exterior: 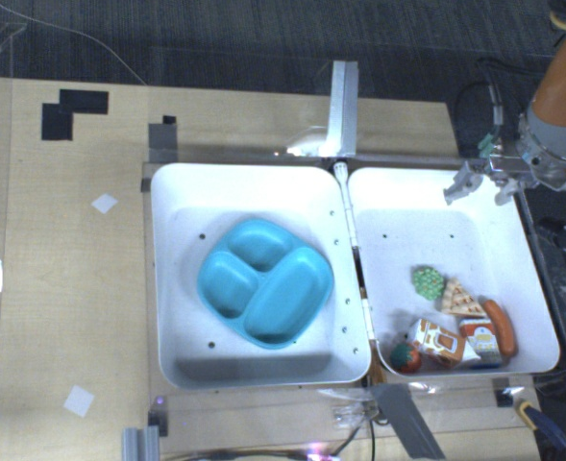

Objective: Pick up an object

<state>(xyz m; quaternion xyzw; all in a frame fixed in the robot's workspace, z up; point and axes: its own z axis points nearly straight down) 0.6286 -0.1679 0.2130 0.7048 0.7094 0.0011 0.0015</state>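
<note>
Small toy foods lie in the right bin's (436, 229) near right corner: a green knobbly piece (428, 280), a waffle-patterned wedge (460, 300), an orange sausage (500, 326), a red and white carton (435, 340), a small labelled jar (481, 342) and a red round piece (406, 356). My gripper (479, 186) hangs over the far right part of that bin, well behind the toys. Its two fingers stand apart, open, with nothing between them.
The left bin (182, 248) holds a blue three-compartment plate (265, 281). A metal post (344, 109) rises at the far end of the divider between the bins. Cables lie beyond the bench at the back right.
</note>
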